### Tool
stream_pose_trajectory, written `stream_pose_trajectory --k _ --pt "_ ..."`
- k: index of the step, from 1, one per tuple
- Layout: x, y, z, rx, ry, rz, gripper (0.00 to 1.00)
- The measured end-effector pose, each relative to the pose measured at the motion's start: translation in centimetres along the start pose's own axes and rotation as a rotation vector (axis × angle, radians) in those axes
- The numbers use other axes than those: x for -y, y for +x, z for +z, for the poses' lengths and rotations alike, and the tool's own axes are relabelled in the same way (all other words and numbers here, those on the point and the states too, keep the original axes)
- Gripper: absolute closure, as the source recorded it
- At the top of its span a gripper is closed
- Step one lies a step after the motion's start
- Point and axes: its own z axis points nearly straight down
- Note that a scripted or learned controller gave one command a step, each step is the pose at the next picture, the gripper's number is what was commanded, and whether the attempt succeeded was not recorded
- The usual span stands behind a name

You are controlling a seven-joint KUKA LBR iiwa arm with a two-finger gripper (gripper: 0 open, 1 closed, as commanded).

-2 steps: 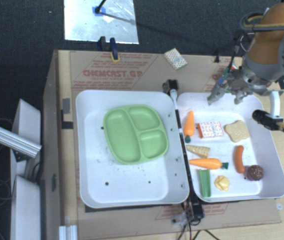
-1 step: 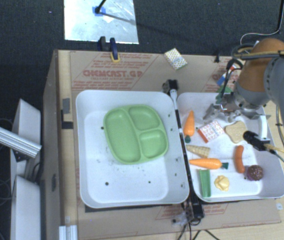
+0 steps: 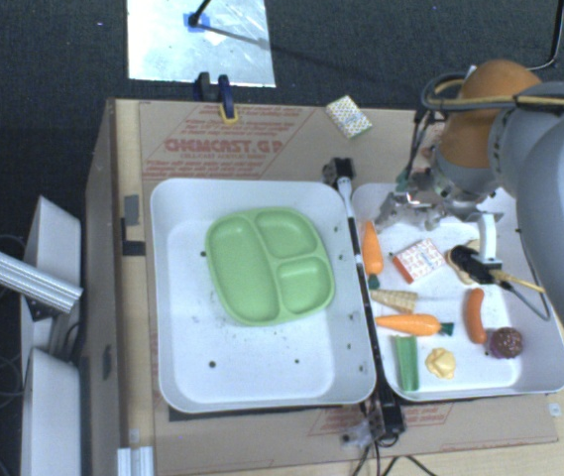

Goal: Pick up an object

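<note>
Objects for picking lay in the right bin (image 3: 547, 367). At its near end sat a cucumber piece (image 3: 406, 362), a yellow piece (image 3: 441, 363) and a dark berry (image 3: 506, 342), each apart from the others. Behind them lay a lower carrot (image 3: 412, 323), a sausage (image 3: 475, 315) and a cone (image 3: 393, 299), the cone just beside the carrot. Farther back came a printed box (image 3: 419, 260) and an upper carrot (image 3: 372, 247) close along the bin's left wall.

The gripper (image 3: 405, 208) stood over the far end of the bin, above its floor and clear of every object. Whether it was open or closed could not be told.

The box and the upper carrot lay nearest and were judged the likeliest targets. The box was probably the better choice, with bare floor on all sides. A descent onto the carrot risked striking the wall. A good pick called for centring over the object and closing across its narrow side.

The left bin (image 3: 192, 365) held a green plate (image 3: 270, 264).
</note>
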Motion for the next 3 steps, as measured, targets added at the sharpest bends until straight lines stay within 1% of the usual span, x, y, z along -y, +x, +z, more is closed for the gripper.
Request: stream_pose_trajectory --k 1,2,3 --pt "-0.1 -0.1 -1.1 0.001 -0.003 -0.002 1.00" --pt "-0.1 -0.1 -1.1 0.001 -0.003 -0.002 0.00" --pt "0.1 -6.6 0.0 0.002 0.001 0.004 0.00"
